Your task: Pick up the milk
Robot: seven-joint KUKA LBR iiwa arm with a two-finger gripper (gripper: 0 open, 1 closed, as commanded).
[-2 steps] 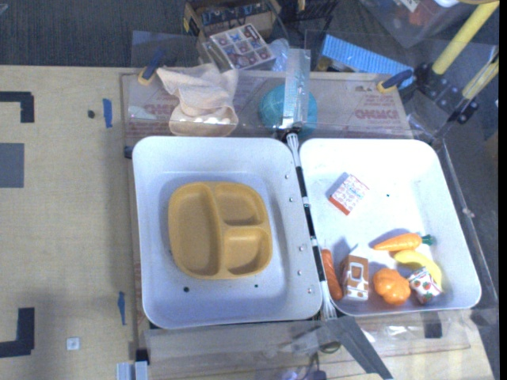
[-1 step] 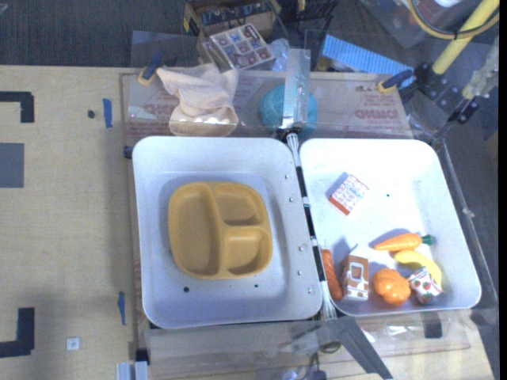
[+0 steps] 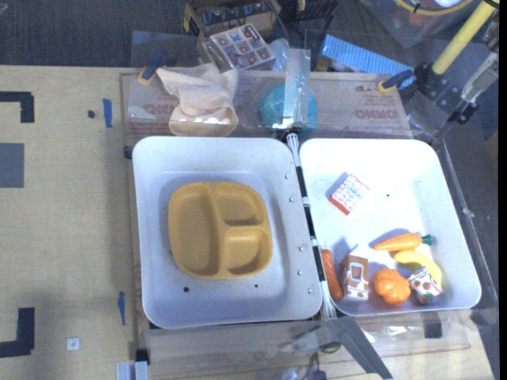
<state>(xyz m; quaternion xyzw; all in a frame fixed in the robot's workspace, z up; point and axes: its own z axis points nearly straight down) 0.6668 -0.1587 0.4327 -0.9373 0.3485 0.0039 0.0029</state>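
Lying just right of the round, glossy orange (image 3: 390,286), the milk (image 3: 425,285) is a small boxy white carton with red and green print. It sits in the smooth white right bin (image 3: 451,204), near the front rim. Its long axis seems to slant away from the orange, though which end points where is unclear.

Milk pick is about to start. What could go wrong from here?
1. The milk carton sits in the right bin's near corner, close to the wall, so there is little room for fingers on that side.
2. It touches the banana and lies next to the orange; a grasp could catch or shove them instead.
3. Another small carton lies nearby and could be mistaken for the milk.
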